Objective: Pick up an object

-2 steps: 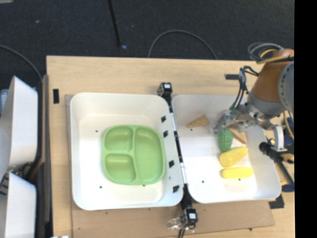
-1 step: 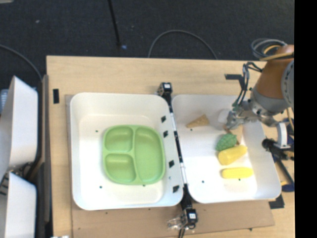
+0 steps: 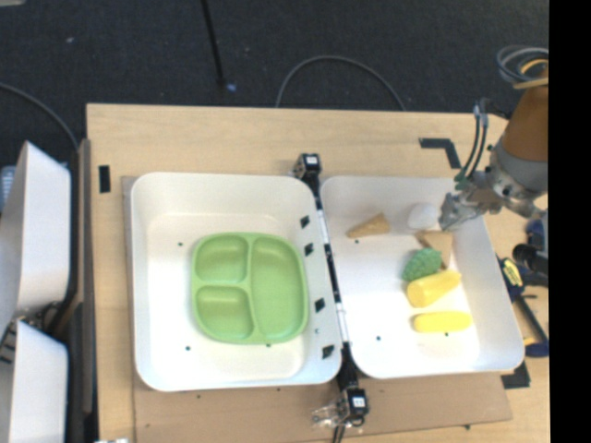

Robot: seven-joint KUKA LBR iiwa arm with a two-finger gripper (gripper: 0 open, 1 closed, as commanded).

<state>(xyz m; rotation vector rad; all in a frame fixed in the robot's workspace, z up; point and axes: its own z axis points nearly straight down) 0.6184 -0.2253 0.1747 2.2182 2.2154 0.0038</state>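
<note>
Arm entered from the right, orange band above the wrist; the gripper [image 3: 455,212] hung over the far right part of the right bin [image 3: 388,340]. Whether it was apart or together could not be told at this resolution, and nothing was visibly held. Candidate objects all lay in the right bin: a tan wedge [image 3: 369,226] near the divider, a pale whitish object [image 3: 423,215] just beside the gripper, a small tan piece [image 3: 432,239] below it, a green broccoli-like piece [image 3: 422,264], touching a yellow block [image 3: 432,288], and another yellow piece [image 3: 440,321] nearer the front. Left bin [image 3: 157,358] held a green divided plate [image 3: 249,287]. Judgement: nearest targets were the whitish object and tan piece; a clean descent should centre on one item, well apart from the bin wall, avoiding the clustered broccoli and yellow block.
</note>
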